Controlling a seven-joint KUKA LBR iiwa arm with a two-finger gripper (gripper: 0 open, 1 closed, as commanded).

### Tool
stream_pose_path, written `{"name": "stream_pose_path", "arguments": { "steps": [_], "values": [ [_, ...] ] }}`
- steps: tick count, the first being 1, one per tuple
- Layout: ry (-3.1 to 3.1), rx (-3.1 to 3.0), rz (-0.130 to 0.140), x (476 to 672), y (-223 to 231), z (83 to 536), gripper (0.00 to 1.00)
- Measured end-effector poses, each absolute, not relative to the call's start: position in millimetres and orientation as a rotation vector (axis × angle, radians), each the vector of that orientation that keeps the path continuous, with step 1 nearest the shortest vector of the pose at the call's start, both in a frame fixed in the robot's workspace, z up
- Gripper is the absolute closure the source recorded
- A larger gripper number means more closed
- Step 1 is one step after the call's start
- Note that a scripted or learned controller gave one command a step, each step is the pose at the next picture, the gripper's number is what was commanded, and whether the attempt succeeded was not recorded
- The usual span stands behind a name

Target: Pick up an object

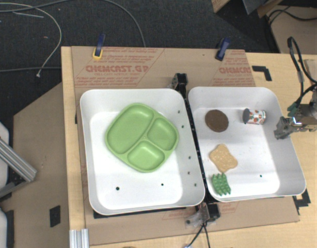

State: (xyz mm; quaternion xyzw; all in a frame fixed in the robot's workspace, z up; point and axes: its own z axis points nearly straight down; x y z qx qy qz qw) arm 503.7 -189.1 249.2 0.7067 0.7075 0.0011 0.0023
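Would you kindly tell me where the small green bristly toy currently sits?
The small green bristly toy lies in the right white bin, near its front-left corner, just below the tan slice of toy bread.

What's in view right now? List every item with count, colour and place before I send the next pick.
bins: 2, white, side by side on the bench
divided plate: 1, light green, left bin, middle
round disc: 1, dark brown, right bin, upper left
small can: 1, white and red with a grey end, right bin, upper middle, on its side
cracker-like piece: 1, tan, right bin, lower left
leafy piece: 1, green, right bin, front left corner
clamps: 2, blue, back edge of the board
gripper: 1, grey, at the right bin's right rim
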Motion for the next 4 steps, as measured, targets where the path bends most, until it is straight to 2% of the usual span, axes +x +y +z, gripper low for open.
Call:
{"name": "stream_pose_path", "arguments": {
  "steps": [1,3,4],
  "values": [
    [2.230,2.217,0.002,514.5,-135,243,1.00],
    [2.229,2.220,-0.001,500.0,-38,238,1.00],
    [2.231,2.219,-0.002,503.3,13,224,1.00]
  ]
}}
